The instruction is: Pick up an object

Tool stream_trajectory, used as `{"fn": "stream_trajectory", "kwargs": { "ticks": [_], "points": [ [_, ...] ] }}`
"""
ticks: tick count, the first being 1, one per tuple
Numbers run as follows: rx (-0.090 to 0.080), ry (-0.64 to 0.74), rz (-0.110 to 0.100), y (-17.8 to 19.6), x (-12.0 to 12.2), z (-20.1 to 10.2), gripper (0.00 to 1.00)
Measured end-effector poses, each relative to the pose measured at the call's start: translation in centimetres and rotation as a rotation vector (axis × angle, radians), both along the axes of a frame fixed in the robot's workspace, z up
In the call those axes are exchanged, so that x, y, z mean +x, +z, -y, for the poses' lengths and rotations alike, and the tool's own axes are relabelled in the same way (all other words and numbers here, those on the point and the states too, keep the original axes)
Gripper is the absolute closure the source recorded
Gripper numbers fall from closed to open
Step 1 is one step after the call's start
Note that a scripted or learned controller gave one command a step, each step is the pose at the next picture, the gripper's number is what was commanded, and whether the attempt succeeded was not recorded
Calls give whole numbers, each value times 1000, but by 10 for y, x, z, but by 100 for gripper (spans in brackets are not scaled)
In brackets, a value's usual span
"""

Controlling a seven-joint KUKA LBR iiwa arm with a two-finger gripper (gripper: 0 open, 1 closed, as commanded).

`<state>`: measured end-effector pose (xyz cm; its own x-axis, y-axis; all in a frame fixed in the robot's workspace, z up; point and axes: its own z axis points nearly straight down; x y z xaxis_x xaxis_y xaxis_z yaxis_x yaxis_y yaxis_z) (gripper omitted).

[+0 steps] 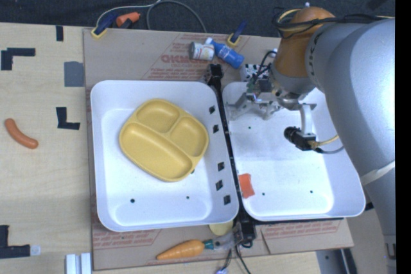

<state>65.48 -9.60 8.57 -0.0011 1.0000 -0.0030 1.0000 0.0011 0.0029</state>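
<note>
A yellow divided plate (165, 138) lies in the left white bin (109, 202). In the right white bin (321, 196), a small orange-red block (246, 185) rests near the front left corner. My gripper (257, 104) hangs low over the back left part of the right bin, close to the wall between the two bins. It is well apart from the orange-red block and the plate. The grey arm with its orange band (298, 42) reaches in from the right and hides the right bin's back right corner.
A white and blue bottle (217, 51) lies behind the bins. A carrot (182, 249) sits in front of them. On the bench at far left lies an orange sausage (20, 133). A black cable plug (300, 137) hangs over the right bin.
</note>
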Motion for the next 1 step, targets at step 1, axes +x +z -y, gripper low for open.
{"fn": "stream_trajectory", "kwargs": {
  "ticks": [1],
  "points": [
    [1, -1, -2, 0, 1, -1, 0]
  ]
}}
